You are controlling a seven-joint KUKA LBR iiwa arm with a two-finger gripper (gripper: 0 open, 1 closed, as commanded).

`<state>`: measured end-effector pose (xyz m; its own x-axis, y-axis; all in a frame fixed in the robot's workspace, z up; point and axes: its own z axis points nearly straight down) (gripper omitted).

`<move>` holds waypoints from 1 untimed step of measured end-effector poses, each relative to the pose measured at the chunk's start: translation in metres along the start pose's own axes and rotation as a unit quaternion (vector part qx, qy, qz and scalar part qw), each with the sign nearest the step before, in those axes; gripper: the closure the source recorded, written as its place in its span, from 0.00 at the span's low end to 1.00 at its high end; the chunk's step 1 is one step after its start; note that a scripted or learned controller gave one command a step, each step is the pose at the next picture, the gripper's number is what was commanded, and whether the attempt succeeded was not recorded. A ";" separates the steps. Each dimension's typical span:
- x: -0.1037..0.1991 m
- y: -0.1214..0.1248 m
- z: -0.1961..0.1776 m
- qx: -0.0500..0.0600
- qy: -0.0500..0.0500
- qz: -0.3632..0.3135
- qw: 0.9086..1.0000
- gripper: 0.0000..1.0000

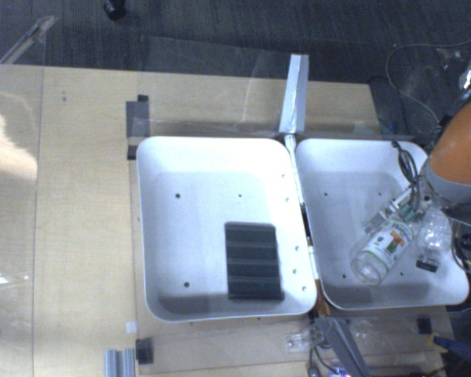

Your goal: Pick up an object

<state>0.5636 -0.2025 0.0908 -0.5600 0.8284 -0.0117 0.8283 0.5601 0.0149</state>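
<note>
Clear bottle (381, 247) lies tilted in right bin (337, 171), label up, open end toward near wall; judged likely target. Gripper (408, 204) lowered at bottle's upper end, touching or just beside it; jaw state cannot be told. Arm (459, 151) reaches in from right. Dark ridged block (253, 261) lies flat in left bin (188, 163), well apart.

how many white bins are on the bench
2: the left bin holding a black ridged block, and the right bin holding a clear bottle.
</note>
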 end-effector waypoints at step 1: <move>0.004 -0.006 0.000 0.000 0.001 -0.028 1.000 0.00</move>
<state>0.5565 -0.2024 0.0902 -0.6050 0.7962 -0.0114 0.7960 0.6051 0.0135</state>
